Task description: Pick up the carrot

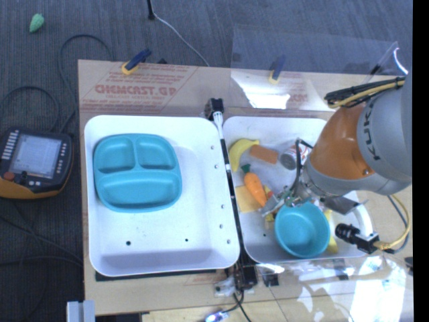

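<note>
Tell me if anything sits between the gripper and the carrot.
Nothing visible does. The gripper sits low in the right bin, just right of the carrot, beside the blue bowl. A banana lies beyond the carrot, off that line.

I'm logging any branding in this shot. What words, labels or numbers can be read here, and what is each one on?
"GIGACAST.G…", red print on the brown board under the bins; the letters are blurred, so this reading is uncertain.
"KU…", dark letters on the grey arm; the rest is cut off by the picture's edge.
The handheld pendant left of the bench has a lit screen, but its text is too small to read.
</note>
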Available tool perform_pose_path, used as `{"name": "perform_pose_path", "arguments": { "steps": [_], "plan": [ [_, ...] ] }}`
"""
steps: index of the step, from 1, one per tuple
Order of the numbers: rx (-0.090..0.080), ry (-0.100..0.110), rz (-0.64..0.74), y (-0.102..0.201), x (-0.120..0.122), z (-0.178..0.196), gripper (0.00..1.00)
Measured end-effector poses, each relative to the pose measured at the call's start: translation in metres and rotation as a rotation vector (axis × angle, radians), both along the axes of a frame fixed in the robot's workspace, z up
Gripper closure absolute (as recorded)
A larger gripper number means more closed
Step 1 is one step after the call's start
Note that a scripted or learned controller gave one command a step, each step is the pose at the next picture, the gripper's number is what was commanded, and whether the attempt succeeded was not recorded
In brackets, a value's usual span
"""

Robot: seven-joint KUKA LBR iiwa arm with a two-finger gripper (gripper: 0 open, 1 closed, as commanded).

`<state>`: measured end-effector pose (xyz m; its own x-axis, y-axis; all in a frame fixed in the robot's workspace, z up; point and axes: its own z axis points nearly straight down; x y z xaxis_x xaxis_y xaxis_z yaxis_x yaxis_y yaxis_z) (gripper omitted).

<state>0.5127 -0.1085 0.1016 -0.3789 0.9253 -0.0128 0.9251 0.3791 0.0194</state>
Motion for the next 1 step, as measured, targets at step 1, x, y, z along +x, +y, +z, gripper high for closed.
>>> {"name": "perform_pose_path", "arguments": {
  "steps": [1],
  "plan": [
    [0.008, 0.019, -0.405, 0.0630, 0.0123, 0.0830, 1.00]
  ]
}}
